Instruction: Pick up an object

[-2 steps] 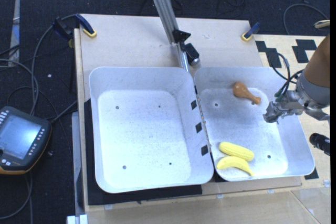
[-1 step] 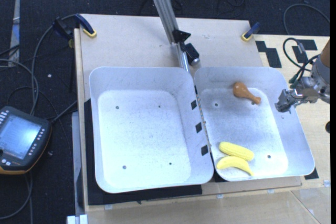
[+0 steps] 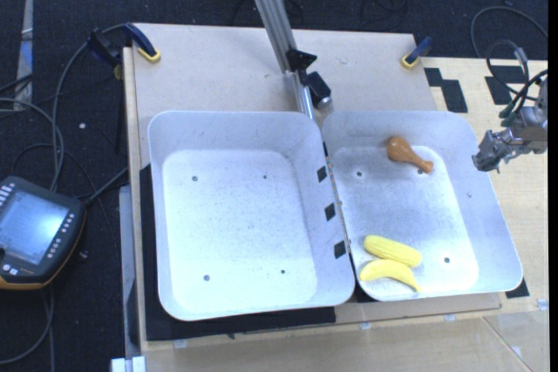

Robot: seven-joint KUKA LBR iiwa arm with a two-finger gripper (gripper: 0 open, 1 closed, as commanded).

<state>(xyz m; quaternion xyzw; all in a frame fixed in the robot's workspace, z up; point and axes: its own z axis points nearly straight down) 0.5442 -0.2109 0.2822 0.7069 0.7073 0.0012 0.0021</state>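
A robot gripper (image 3: 490,154) hovers just beyond the right bin's (image 3: 471,213) right rim; whether its fingers are open cannot be told. Inside the bin lie a toy drumstick (image 3: 408,153) at the far end, and a corn cob (image 3: 392,250) and banana (image 3: 389,275) at the near end.

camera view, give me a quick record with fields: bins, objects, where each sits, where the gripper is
bins: two shallow white bins, left bin and right bin, side by side
objects: brown toy drumstick; yellow toy corn cob; yellow toy banana
drumstick: right bin, far part
corn cob: right bin, near edge, just behind the banana
banana: right bin, near rim
gripper: gripper at the right bin's right rim, apart from all three objects
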